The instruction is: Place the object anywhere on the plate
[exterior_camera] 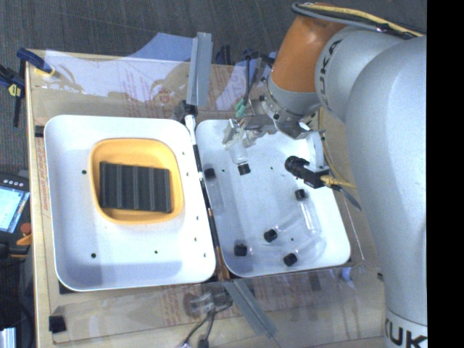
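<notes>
The yellow plate [110, 153], rounded-square with a dark ribbed centre, lies in the left white bin [72, 252]. Several small black pieces lie scattered in the right bin [330, 256]: one [243, 169] just below the gripper, another [209, 172] by the left wall, and others along the front [270, 234]. A clear tube [308, 214] lies at the right side. My gripper [239, 135] hangs over the back of the right bin, near its back-left corner. Nothing is visibly held in it.
A black cylinder with an orange cable [304, 171] juts from the arm over the right bin. The grey arm [377, 122] covers the bench's right side. A divider ridge [203, 194] runs between the bins. A metal bar [197, 67] stands behind them.
</notes>
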### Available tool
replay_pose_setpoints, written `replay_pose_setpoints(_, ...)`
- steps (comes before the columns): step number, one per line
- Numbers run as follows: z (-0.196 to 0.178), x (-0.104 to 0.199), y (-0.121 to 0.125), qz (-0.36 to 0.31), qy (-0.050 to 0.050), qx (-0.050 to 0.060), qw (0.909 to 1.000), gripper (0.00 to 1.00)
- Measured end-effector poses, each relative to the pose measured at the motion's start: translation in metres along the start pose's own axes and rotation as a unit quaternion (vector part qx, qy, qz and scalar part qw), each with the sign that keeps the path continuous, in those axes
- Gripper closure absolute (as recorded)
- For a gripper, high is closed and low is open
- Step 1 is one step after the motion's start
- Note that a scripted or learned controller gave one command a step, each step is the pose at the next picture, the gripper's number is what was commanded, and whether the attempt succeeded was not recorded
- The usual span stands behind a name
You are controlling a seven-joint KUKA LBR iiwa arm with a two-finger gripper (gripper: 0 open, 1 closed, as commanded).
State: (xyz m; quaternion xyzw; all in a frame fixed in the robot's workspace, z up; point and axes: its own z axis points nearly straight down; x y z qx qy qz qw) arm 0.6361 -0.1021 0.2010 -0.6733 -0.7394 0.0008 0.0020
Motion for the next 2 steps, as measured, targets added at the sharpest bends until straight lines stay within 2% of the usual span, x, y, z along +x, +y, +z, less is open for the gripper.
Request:
replay_pose_setpoints(1,-0.0072,0.0447,0.0019,-0.032,0.0,0.001,0.9995,1.0)
replay_pose_setpoints(2,-0.0073,0.0446,0.0019,-0.032,0.0,0.001,0.9995,0.0)
